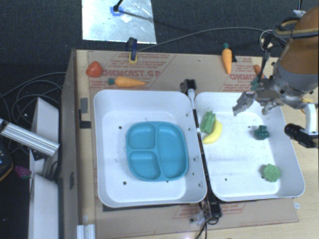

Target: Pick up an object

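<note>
Hovering over the right bin [289, 180], the gripper [254, 105] spreads its 2 fingers apart, grasping nothing, above the banana [213, 134].

Bench [149, 66] bears two white bins [114, 193], toy carrots [129, 82].

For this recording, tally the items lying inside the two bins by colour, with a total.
Blue: 1, the divided plate in the left bin.
Yellow: 1, the banana in the right bin.
Green: 3, the veg by the banana, a dark toy, a light bumpy toy.
Total: 5
</note>
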